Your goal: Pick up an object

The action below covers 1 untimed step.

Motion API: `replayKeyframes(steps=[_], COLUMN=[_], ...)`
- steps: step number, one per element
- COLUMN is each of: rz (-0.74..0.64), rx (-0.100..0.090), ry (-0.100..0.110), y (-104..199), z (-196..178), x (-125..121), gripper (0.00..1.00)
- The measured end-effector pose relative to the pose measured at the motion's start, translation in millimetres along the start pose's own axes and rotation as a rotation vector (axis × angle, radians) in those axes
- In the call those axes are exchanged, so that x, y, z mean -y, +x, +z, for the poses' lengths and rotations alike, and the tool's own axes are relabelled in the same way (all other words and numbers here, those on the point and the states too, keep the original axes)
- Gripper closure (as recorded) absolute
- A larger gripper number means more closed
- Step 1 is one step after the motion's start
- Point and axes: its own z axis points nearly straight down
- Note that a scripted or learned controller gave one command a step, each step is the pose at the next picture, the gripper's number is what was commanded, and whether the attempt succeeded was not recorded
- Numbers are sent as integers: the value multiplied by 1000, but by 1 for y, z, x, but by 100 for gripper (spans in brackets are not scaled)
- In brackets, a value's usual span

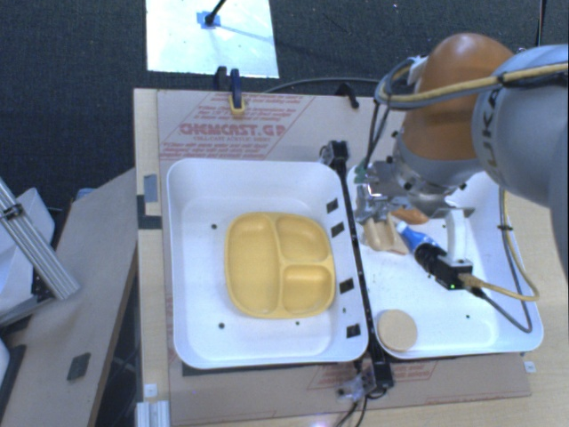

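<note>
Closest to the lens, a flat round disc (397, 329), tan and matt like cork or wood, lies at the front of the right bin (480, 323), well apart from the other things.

The likelier target is a beige lump (380, 236), soft-looking and irregular, against that bin's left wall; the end effector (373, 201) hangs low just above and behind it, and whether it is open or closed I cannot tell, nor is anything visibly held in it. The step in hand reads as the reach onto a target, with the grasp not yet made.

Just beside the lump lies a small tube (413, 237), blue and white, smooth and probably slippery; an orange piece (411, 213) sits behind the tube, half under the arm (462, 87); a white strip (458, 231) lies to the right. These are packed close, so the next move calls for a straight descent centred on one thing, clear of the bin wall and the neighbours; a soft lump should give under a squeeze.

The left bin (200, 212) holds a yellow plate (280, 263), glossy plastic with rounded corners and three compartments; both bins are shallow, smooth and white, resting on the pale bench (105, 229).
</note>
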Motion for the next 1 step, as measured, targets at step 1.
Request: replayKeyframes(steps=[1], rz=[1], rx=[1], ry=[0], y=[59], z=[5], x=[-8], gripper=[100])
